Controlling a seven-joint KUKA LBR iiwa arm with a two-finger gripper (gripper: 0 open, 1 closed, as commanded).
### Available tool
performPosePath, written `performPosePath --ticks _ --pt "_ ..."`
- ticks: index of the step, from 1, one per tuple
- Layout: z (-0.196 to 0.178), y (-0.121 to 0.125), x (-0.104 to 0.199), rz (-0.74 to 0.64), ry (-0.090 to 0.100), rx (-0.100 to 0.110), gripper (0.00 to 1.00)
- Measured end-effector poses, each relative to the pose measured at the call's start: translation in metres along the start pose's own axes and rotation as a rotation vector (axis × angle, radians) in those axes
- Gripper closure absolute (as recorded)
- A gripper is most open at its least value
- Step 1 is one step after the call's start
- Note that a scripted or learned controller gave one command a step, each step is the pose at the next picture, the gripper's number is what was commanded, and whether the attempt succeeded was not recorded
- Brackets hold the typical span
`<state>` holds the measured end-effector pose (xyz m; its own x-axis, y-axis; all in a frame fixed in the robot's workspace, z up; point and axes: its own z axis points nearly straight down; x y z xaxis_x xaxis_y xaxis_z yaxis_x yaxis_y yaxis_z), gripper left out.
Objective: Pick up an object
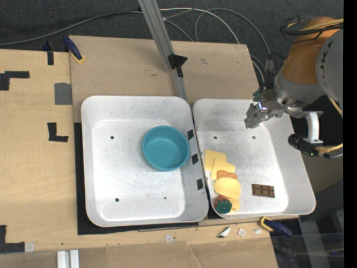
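Light is even and fairly bright, falling from above, with soft, short shadows. The two white bins [136, 108] look washed out, close to overexposed along their rims, and their speckled floors show grain. The blue bowl [165, 148] casts a faint shadow on the bin floor. The floor beyond the bench [33, 149] stays dark. The whole frame is slightly soft; the arm [309, 60] at the right is blurred most, its edges smeared.

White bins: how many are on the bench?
2: the left bin holds a blue bowl; the right bin sits beside it, under the gripper.
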<state>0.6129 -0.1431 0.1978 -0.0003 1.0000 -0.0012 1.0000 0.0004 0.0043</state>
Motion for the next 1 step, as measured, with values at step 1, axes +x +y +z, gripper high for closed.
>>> performPosePath --ticks 1 --pt "-0.0633 0.0051 0.0003 -0.001 0.0 -0.002 1.0"
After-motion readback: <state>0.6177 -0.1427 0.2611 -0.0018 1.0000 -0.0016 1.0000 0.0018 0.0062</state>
